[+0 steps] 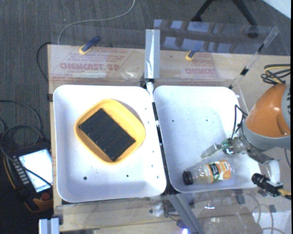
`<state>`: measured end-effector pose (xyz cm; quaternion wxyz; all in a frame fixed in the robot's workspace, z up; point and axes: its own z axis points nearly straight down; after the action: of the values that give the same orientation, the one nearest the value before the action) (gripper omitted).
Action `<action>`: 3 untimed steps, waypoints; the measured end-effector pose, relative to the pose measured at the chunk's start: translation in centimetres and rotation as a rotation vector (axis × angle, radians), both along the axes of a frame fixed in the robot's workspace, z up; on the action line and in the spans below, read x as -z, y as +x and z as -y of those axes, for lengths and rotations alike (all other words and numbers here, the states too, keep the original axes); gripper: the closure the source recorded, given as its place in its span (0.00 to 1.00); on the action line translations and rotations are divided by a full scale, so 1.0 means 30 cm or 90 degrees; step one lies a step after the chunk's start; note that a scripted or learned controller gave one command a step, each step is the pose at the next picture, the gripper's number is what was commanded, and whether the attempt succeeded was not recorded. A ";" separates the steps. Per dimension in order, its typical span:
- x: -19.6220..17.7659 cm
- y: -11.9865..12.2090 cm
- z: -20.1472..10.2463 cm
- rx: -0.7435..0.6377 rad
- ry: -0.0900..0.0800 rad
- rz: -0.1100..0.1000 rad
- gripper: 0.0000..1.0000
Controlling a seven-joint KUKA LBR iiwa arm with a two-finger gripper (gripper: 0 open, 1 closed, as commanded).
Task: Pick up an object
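My claw (216, 150) hovers low in the right bin (195, 106), just above the plastic bottle (208, 172) that lies on its side at the bin's near wall, dark cap pointing toward the divider between the two bins. Whether the claw is spread or pressed together I cannot tell — the view gives me a pale blur below the orange-banded arm (267, 118) and no clear gap. Nothing appears to sit between the tips, so I count the bottle as not yet taken.

The risks I see all run from that bottle. It is round and lying flat, so a descent slightly off its axis could push it into a roll rather than pinch it. It also lies close to the bin's raised near wall, and a claw coming down on that side may strike the rim or find no room for one tip. A grip near the narrow neck end would likely let the heavier body swing and slip out on the lift.

Well away from the bottle, in the left bin (68, 106), a yellow dish (132, 118) holding a dark ribbed slab (107, 134) rests undisturbed — out of harm's way on this counter.
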<state>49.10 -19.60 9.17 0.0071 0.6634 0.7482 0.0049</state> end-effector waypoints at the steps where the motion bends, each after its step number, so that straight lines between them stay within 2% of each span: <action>1: -0.014 0.010 0.051 0.157 0.013 -0.003 0.00; 2: -0.002 -0.001 0.019 0.102 -0.004 0.003 0.00; 3: -0.011 -0.020 -0.022 0.241 0.004 -0.011 0.00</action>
<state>48.50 -18.94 9.49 -0.0006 0.7926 0.6098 -0.0003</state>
